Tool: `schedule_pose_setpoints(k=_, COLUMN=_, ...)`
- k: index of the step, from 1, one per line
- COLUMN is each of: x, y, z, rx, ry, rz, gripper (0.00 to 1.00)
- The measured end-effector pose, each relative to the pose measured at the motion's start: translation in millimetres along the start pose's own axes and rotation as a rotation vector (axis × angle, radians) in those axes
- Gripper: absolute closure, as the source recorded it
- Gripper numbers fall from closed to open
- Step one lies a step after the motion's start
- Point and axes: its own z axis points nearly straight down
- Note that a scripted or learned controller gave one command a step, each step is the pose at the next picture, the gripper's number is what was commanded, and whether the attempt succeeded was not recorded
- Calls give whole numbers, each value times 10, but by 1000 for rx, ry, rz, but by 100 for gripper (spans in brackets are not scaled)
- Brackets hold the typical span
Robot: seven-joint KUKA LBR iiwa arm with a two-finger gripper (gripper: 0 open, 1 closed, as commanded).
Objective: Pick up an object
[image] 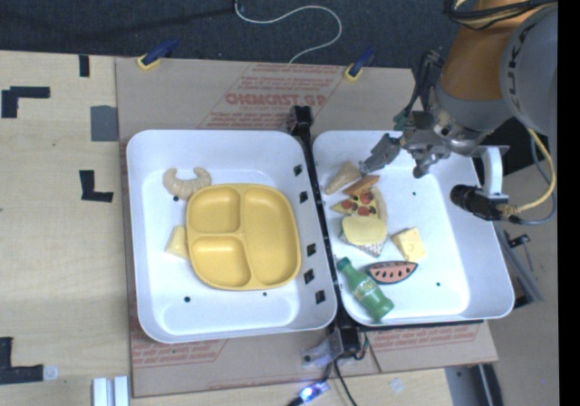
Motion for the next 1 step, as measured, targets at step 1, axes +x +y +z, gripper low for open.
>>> schedule_pose_setpoints(k=1, x=1, y=25, z=-87, rx=-14, ry=-1, rz=-3, gripper=0)
